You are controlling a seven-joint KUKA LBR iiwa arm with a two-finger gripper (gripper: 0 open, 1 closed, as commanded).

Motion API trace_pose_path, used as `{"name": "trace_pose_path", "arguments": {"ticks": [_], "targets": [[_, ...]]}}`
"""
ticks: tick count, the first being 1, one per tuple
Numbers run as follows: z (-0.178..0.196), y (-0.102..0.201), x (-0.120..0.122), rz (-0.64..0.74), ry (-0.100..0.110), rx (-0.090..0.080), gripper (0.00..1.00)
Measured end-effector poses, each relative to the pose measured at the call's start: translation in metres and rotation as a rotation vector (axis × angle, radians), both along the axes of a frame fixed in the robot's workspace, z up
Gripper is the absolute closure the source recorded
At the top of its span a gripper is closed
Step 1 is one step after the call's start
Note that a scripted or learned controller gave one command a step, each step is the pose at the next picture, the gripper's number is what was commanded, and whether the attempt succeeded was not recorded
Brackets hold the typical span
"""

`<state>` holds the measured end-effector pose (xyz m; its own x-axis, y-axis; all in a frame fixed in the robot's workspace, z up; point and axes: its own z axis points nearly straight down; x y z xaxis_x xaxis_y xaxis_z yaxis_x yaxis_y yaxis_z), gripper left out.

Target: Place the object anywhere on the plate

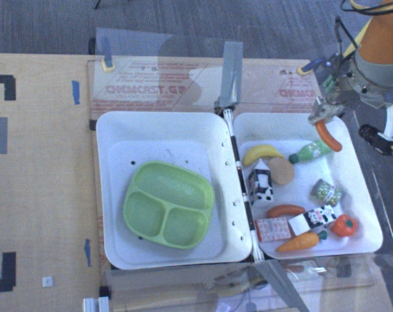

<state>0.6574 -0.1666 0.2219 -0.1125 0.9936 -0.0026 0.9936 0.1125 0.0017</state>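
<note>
Gripping a red hot dog (328, 136), the claw (324, 114) hangs over the far right bin (369, 194) because the toy must go left to the green plate (168, 204).

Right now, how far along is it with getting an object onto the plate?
Nothing looks delivered yet: the green plate in the left bin carries no toy. In hand: the end effector sits over the right bin's far corner, with an orange-red sausage hanging at its tip, apparently lifted. Left: carrying it across the divider and setting it on the plate.
</note>
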Motion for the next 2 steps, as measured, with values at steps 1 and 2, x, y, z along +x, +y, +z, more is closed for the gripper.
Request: {"name": "trace_pose_path", "arguments": {"ticks": [1, 2], "targets": [[0.017, 0.068, -0.055, 0.088, 0.002, 0.002, 1.0], [0.02, 0.122, -0.098, 0.235, 0.003, 0.003, 1.0]]}}
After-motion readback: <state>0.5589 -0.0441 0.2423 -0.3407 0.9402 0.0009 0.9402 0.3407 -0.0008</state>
